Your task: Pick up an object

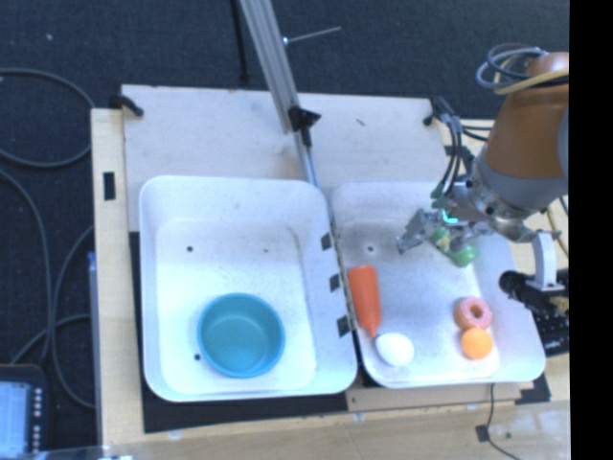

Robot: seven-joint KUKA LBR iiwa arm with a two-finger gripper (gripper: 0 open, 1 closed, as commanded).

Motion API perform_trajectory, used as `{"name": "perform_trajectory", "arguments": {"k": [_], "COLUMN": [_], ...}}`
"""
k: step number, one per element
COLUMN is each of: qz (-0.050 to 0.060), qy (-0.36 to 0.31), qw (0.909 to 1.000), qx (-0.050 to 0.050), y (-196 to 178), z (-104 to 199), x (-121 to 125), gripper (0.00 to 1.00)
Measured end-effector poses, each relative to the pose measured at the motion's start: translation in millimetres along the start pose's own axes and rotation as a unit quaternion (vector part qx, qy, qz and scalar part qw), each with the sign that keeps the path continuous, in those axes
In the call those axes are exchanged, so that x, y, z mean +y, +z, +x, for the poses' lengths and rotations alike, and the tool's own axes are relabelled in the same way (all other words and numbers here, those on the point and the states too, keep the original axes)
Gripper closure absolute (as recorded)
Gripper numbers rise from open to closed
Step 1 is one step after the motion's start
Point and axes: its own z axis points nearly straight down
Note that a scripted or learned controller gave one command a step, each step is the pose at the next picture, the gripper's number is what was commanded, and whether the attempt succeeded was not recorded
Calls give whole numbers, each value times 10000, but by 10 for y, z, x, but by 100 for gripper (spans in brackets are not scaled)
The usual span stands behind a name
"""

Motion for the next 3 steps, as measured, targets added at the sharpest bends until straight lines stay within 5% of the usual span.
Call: {"name": "perform_trajectory", "arguments": {"k": [1,3], "qz": [-11,28], "qy": [-1,20], "qw": [10000,10000], "qx": [-1,-18], "y": [-11,1076], "z": [0,-96], "x": [4,-26], "gripper": [0,0]}}
